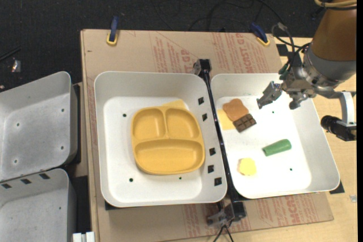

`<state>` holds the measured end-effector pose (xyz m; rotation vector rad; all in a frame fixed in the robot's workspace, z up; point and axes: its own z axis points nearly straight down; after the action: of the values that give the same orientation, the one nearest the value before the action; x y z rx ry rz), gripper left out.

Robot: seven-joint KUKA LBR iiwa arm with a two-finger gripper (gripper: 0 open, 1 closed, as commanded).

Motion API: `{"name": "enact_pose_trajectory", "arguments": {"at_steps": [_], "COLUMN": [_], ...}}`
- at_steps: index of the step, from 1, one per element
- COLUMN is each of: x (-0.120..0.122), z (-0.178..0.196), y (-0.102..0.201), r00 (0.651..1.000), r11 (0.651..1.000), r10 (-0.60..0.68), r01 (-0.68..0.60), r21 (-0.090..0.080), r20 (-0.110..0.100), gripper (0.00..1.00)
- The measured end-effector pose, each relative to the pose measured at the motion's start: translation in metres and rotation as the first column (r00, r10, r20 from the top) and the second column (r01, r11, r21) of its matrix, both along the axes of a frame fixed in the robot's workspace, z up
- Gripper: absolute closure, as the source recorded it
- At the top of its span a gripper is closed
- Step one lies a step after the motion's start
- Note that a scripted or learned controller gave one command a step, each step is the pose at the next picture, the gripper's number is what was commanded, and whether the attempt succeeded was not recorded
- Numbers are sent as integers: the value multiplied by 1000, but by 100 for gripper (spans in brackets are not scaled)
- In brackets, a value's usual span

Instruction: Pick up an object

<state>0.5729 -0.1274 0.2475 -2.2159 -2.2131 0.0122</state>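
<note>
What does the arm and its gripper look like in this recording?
The arm enters from the right: a rounded orange band above a grey wrist section. Below it sits a grey metal gripper with two dark fingers. Thin black cables run along the wrist. No markings are legible.

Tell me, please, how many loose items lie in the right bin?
4: a brown slice and a dark chocolate piece touching it near the divider, a green cylinder mid-bin, a yellow piece toward the front. None looks hidden.
</note>
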Motion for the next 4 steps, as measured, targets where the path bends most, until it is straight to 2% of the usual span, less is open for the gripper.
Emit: {"name": "enact_pose_trajectory", "arguments": {"at_steps": [1, 2, 3, 4], "x": [2, 7, 1, 0], "z": [7, -49, -111, -158], "y": [0, -8, -12, -11], "r00": [1000, 1000, 1000, 1000], "r11": [1000, 1000, 1000, 1000], "r10": [3, -1, -1, 0], "r01": [-3, 1, 1, 0], "r21": [-1, -1, -1, -1], "r20": [12, 9, 7, 8], "gripper": [0, 0, 0, 0]}}
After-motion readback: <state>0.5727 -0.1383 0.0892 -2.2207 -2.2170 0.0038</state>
